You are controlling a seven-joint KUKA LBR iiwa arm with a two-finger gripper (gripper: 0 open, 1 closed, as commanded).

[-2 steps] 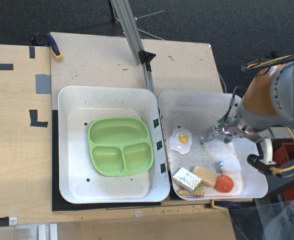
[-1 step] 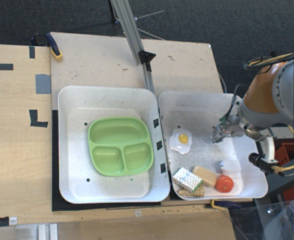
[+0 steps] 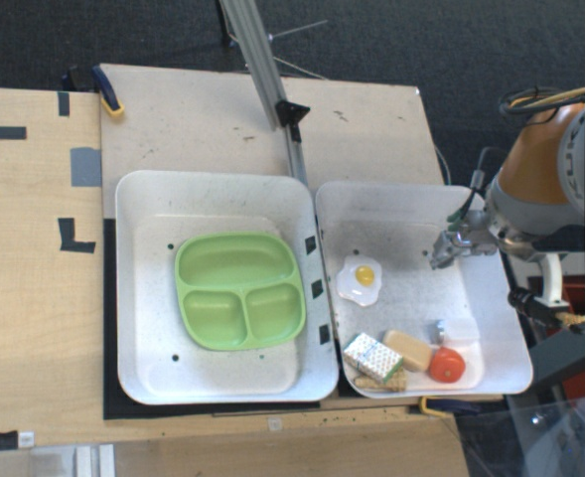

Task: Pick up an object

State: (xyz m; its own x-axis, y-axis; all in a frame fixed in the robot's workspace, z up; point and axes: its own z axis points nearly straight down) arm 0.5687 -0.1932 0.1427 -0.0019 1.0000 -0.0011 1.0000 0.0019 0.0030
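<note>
2 white bins | end effector (image 3: 445, 251): finger state unclear | green 3-compartment tray (image 3: 239, 289) | round tomato (image 3: 448, 366)

1. A divided tray (image 3: 239, 289) is lying in the left bin (image 3: 133, 266).
2. A fried egg (image 3: 360, 280) is sitting mid-left in the right bin (image 3: 391, 207).
3. A wrapped packet (image 3: 372, 357), a block (image 3: 408, 350) and a tomato (image 3: 447, 365) are lining up left to right along that bin's near wall.
4. The gripper (image 3: 449, 246) is hanging over the right bin's right side.
</note>
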